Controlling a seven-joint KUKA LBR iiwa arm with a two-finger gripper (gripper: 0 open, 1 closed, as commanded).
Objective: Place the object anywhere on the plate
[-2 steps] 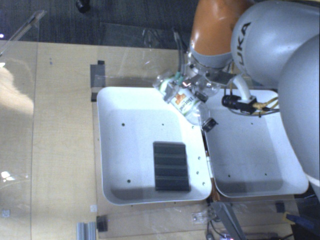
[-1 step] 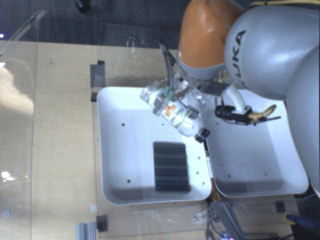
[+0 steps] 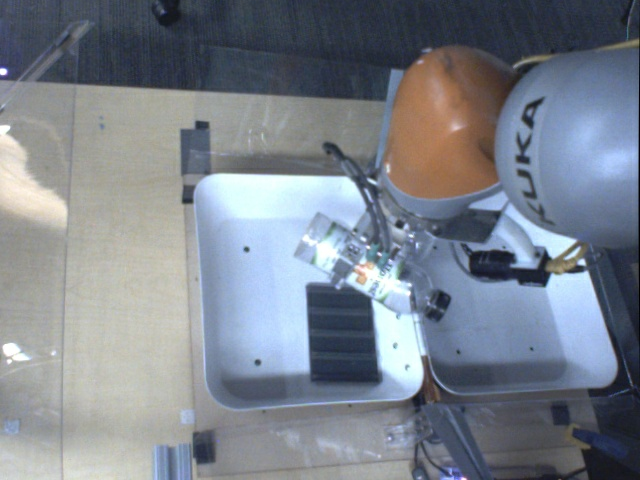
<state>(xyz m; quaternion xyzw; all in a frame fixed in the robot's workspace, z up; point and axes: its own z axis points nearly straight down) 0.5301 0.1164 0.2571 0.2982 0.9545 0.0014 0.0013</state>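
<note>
Pickup step, most likely - not yet the putting-down step. Bottle (image 3: 358, 260) lying flat in the left bin (image 3: 215, 268), close by the wall shared with the right bin (image 3: 560, 358), just above the black plate (image 3: 343, 333) and seemingly not on it. Gripper (image 3: 388, 240) right over the bottle's middle, tucked under the big orange band of the arm (image 3: 450, 128). Cannot tell if open or closed - too much hidden by wires and the arm. Cannot tell if holding the bottle, either.

Next, probably: get a firm hold across the bottle's thin side, lift, slide a little toward the near edge of the bin, set down on the plate. Short trip, since plate and bottle are near each other.

Long side of the bottle slanted - from up-left to down-right in the camera view. Clear end up-left, toward the middle of the bin. Small dark bit at the down-right end, maybe the cap, pointing at the bin wall.
</note>
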